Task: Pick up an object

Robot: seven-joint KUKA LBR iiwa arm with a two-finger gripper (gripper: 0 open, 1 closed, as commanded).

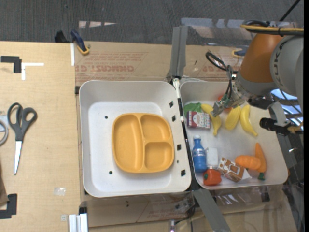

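My gripper (225, 103) hangs low over the back of the right bin (275, 180), just above a cluster of yellow bananas (232, 118); another banana (249, 121) lies to their right. Left of the bananas lie a red-and-white packet (199, 120) and a green item (193, 108). Toward the front of the bin are a blue bottle (198, 153), a red tomato (211, 177), a small brown carton (231, 169) and an orange carrot (253, 161). Nothing is visibly lifted by the gripper.
The left bin (91, 129) holds a yellow divided plate (143, 142). Scissors (19, 124) lie on the wooden bench at far left. A blue clamp (79, 41) sits behind the left bin. The arm's orange band (258, 57) rises above the right bin's back edge.
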